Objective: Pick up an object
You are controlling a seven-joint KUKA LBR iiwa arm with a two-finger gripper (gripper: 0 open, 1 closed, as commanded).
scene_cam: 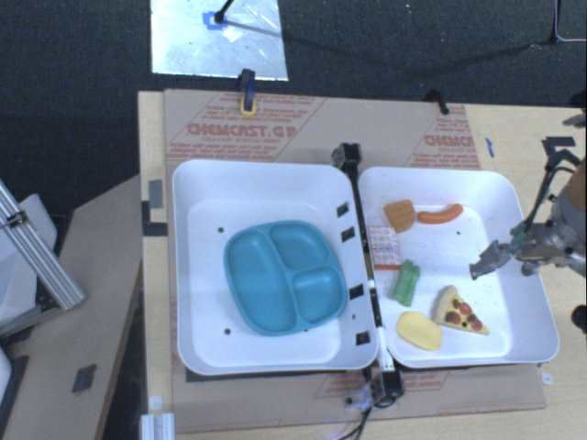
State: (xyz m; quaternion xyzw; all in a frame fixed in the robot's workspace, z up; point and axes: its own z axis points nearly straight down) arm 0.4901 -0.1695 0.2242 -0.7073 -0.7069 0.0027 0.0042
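over on the left, the left bin [197, 191] is holding a blue divided plate [282, 276]. moving right, the right bin [514, 200] is carrying a cracker [400, 215], a sausage [440, 214], a green piece [405, 282], a yellow piece [419, 331] and a pizza slice [459, 312]. i am hanging my claw [486, 262] above that bin's right side, nothing visibly in it; whether it is spread i cannot tell. i judge i am in the approach; next i need to drop onto the slice, just below-left.
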